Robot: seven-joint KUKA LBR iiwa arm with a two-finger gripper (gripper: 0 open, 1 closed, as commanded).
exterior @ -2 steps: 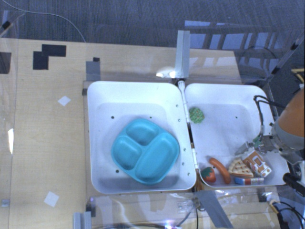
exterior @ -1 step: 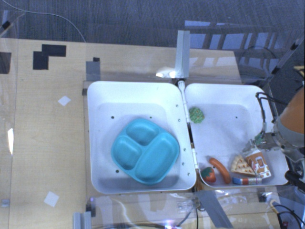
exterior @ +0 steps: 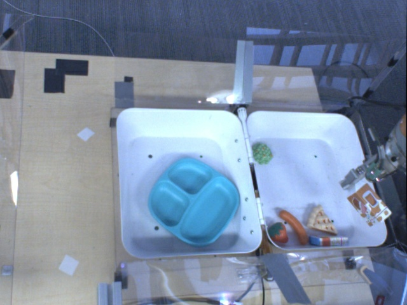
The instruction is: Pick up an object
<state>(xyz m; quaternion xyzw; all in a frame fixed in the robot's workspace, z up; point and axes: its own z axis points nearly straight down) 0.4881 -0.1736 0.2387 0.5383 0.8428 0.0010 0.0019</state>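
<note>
The two-finger gripper (exterior: 360, 174) hangs at the right edge of the right-hand shallow white bin (exterior: 299, 122); I cannot tell how it is set. The nearest pickable thing, a tan waffle-patterned triangular wedge (exterior: 320, 220), lies near it toward the bin's front wall, beside the orange sausage-shaped toy (exterior: 292, 225)

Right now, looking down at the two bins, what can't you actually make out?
- Claw, camera view: small at the right edge; open or shut is unclear.
- Arm: cut off by the frame's right edge.
- Marker: label too small to read.
- Round red and green item in the right bin corner: too small to identify.
</note>
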